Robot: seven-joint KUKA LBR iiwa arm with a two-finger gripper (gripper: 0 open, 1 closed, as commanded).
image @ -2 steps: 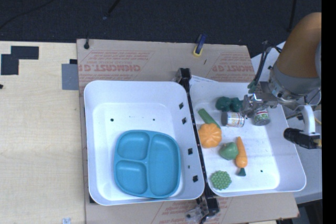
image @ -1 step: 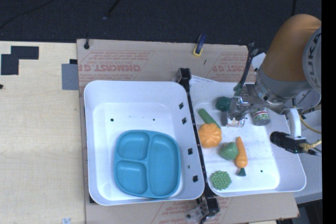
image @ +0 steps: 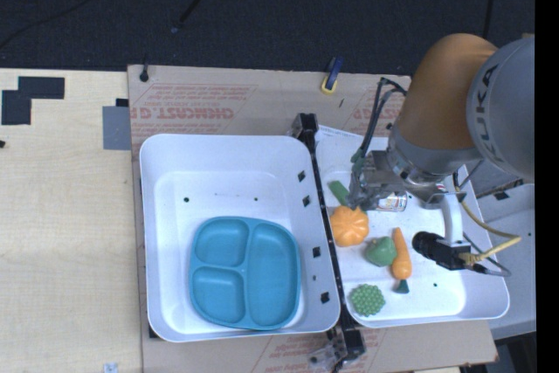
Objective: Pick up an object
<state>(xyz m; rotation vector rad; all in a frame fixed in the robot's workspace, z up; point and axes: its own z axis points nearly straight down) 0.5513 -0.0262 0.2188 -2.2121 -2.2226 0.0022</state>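
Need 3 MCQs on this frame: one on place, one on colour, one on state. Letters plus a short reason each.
1. Where is the blue plate?
A. left bin
B. right bin
C. on the bench outside the bins

2. What colour is the pumpkin?
A. purple
B. orange
C. white

3. How does the carrot lie?
A. hanging in the air from the pincer
B. stacked on the plate
C. flat on the floor of the right bin

Key:
1 A: the plate lies inside the left bin, near its front wall.
2 B: it is orange, sitting by the divider under the pincer.
3 C: it rests on the bin floor beside the green pepper, apart from the pincer.
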